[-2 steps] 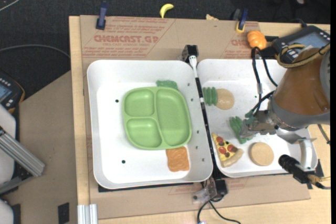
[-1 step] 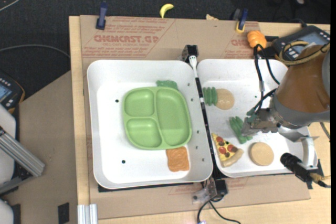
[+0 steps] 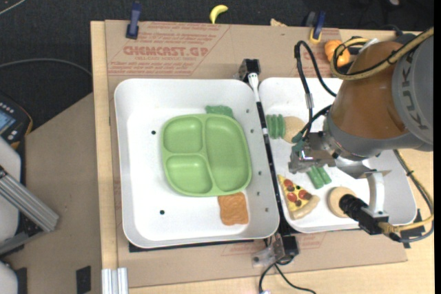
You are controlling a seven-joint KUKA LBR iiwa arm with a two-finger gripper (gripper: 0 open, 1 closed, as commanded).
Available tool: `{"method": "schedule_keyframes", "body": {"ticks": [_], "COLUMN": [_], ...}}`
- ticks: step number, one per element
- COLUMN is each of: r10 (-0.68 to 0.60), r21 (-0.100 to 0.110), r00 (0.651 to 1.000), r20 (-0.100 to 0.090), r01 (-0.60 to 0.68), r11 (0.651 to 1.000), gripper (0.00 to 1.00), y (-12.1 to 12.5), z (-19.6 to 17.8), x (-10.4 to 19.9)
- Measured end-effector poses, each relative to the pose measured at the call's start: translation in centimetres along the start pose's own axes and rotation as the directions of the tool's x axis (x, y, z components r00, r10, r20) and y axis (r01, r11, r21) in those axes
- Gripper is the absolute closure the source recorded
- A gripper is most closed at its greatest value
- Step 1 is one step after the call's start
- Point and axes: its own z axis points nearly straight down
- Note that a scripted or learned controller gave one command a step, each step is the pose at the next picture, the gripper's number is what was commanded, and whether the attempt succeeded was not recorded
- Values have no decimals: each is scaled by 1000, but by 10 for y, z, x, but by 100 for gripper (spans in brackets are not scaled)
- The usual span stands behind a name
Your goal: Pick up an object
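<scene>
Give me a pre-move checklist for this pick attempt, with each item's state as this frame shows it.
1. Gripper over the right bin: ok.
2. Candidate below it, the green stick piece: ok.
3. Piece seen between the fingers: cannot tell.
4. Pizza slice apart from the green stick piece: ok.
5. Cable away from the gripper: cannot tell.
6. Green divided plate lying flat in the left bin: ok.
</scene>
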Motion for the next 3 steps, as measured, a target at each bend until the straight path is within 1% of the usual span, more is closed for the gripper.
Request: {"method": "schedule_keyframes", "body": {"ticks": [1,2,3], "r10": [-5,3,3], "r21": [-6,2,2], "r00": [1000,1000,1000], "r20": [-2,1,1], "r01": [5,-3,-3], "r11": [1000,1000,1000], "gripper": [100,100,100], "y": [2,1,35], "z": [-91,-102,-111], "x": [107,151,196]}}
